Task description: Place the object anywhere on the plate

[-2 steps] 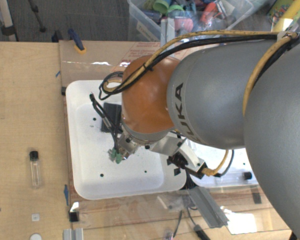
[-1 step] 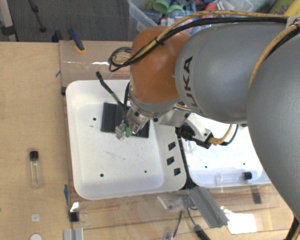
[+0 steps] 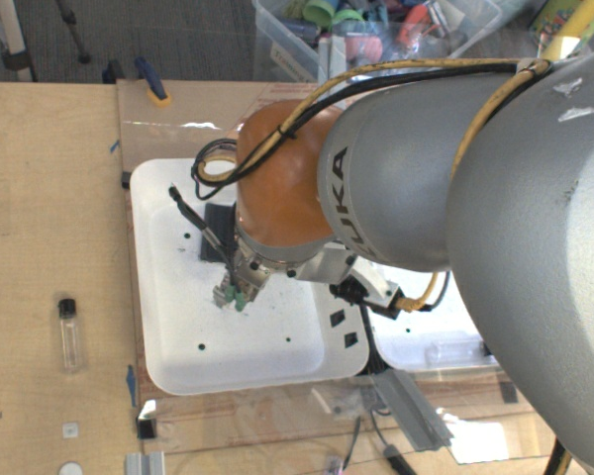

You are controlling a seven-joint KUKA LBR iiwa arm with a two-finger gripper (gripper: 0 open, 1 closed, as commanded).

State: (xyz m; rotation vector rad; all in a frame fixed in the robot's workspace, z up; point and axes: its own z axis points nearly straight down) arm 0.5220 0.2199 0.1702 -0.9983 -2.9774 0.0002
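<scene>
My gripper (image 3: 232,293) hangs low over the middle of the left white bin (image 3: 178,349), pointing down and to the left. A small green piece (image 3: 241,304) shows right at its tip; I cannot tell whether it is held or lies on the bin floor. The orange band (image 3: 277,181) and the big grey arm (image 3: 455,156) cover the back and right part of this bin and most of the right bin (image 3: 441,346). Whatever lies beneath them is hidden.
A clear vial (image 3: 69,332) lies on the wooden bench left of the bins. A clear box of coloured toys (image 3: 376,13) stands at the back. A blue clip (image 3: 154,84) sits near the bin's far left corner. Black cables (image 3: 203,228) hang beside the wrist.
</scene>
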